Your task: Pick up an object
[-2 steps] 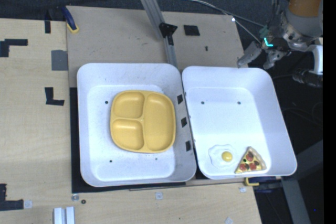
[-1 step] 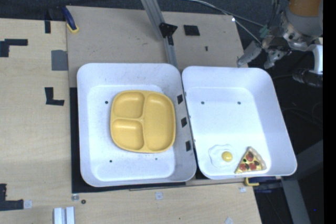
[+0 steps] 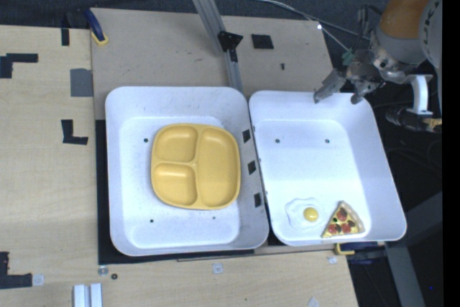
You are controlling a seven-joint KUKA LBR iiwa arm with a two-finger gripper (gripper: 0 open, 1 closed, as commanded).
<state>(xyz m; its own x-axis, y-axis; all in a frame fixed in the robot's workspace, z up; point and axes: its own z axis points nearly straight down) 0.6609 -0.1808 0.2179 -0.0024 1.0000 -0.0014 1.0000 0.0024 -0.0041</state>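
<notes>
1. Over the far right corner of the right bin, the gripper hangs at the end of the grey arm, which reaches in from the right with its orange band showing near the top edge.
2. Its 2 fingers are spread apart with nothing between them; their tips sit just above the bin's far rim.
3. Against the near wall of that right bin lie 2 toy foods: a fried egg, white with a yellow yolk, and a pizza slice just beside it on the right, pointed end toward the far side.
4. Both toys are well apart from the gripper, on the opposite side of the bin.
5. Beside it, the left bin holds a yellow divided plate with 3 compartments, lying flat near the bin's middle.
6. Between the 2 bins' far ends, a grey metal pole rises from the wooden bench at a slant toward the top of the view.
</notes>
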